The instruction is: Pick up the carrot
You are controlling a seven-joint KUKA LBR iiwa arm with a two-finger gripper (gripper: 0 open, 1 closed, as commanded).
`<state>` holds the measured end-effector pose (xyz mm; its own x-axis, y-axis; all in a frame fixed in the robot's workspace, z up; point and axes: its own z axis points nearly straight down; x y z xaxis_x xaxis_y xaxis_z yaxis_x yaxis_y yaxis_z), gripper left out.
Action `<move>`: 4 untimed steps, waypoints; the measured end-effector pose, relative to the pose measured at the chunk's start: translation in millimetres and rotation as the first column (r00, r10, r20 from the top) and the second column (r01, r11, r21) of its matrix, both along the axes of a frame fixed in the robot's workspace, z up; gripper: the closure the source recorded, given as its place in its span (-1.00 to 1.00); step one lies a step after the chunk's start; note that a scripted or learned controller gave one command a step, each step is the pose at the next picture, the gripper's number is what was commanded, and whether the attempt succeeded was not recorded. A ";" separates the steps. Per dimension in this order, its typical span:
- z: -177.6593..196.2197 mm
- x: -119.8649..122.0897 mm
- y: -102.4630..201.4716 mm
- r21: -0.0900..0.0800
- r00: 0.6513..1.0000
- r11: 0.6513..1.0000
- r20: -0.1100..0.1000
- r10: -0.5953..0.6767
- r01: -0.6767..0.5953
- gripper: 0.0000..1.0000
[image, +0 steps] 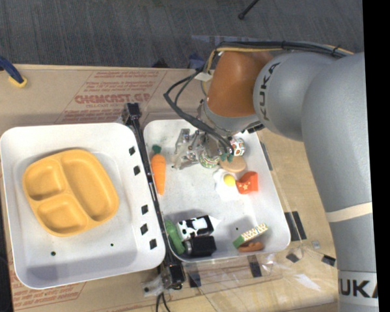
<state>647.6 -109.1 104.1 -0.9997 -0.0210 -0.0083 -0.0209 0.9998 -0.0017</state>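
Carrot (159,173) lies lengthwise against the right bin's (206,246) left wall, green top toward the far end. Gripper (196,149) sits just right of the carrot's top, apart from it. Red block (247,182) further right; black-and-white toy (197,226) nearer the front. Yellow tray (69,190) in left bin (31,265).

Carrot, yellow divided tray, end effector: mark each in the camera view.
carrot (159,173): camera view, middle of the orange body.
yellow divided tray (70,191): camera view, ridge where the compartments meet.
end effector (193,148): camera view, metal finger assembly below the wrist.
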 end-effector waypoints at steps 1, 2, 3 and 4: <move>-0.4 -0.2 0.2 0.000 1.000 1.000 -0.001 0.001 -0.001 -1.00; -10.6 11.0 19.2 0.002 0.992 0.992 0.000 -0.130 0.130 -1.00; -12.0 -7.6 16.7 0.001 0.951 0.951 -0.010 -0.310 0.311 -1.00; -11.3 -5.6 15.9 0.002 0.902 0.902 -0.005 -0.432 0.432 -1.00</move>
<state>642.0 -93.3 92.8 -0.9107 0.4132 -0.0031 0.4132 0.9107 -0.0001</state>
